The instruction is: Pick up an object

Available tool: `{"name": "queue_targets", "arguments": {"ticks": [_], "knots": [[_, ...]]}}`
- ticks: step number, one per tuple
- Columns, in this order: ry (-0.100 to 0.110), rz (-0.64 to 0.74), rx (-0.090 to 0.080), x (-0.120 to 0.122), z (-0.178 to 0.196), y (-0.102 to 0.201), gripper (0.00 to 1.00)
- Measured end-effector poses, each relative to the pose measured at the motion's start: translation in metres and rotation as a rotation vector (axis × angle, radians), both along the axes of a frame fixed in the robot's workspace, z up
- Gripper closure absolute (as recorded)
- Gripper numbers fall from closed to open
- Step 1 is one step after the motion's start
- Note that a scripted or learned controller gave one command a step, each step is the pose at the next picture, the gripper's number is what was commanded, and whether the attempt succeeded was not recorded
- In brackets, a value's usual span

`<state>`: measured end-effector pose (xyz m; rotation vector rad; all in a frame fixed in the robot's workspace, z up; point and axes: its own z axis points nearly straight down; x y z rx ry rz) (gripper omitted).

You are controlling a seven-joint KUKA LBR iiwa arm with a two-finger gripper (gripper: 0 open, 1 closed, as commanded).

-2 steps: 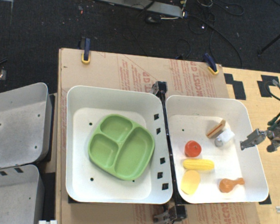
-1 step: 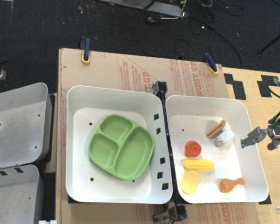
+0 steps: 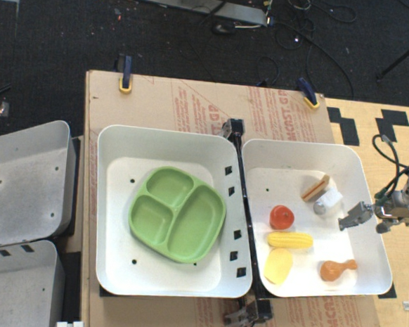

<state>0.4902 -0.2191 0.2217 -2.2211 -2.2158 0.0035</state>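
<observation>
At the lower right of the frame, a chicken drumstick, a corn cob and a tomato are seen in the right bin, the end effector, its grip not discernible, is found at the right edge, and mirrored red print, unreadable, is shown on the table.

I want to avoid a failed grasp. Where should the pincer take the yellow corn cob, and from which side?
Grip the corn cob at its middle, coming straight down, fingers closing across its narrow width. It lies flat and lengthwise left to right; the tomato and the pale yellow piece sit close beside it.
</observation>
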Motion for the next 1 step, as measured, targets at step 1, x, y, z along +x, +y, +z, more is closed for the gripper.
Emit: {"name": "queue_targets", "arguments": {"ticks": [1], "knots": [[0.0, 0.0, 0.0, -0.01, -0.0561, -0.0026, 0.0]]}}
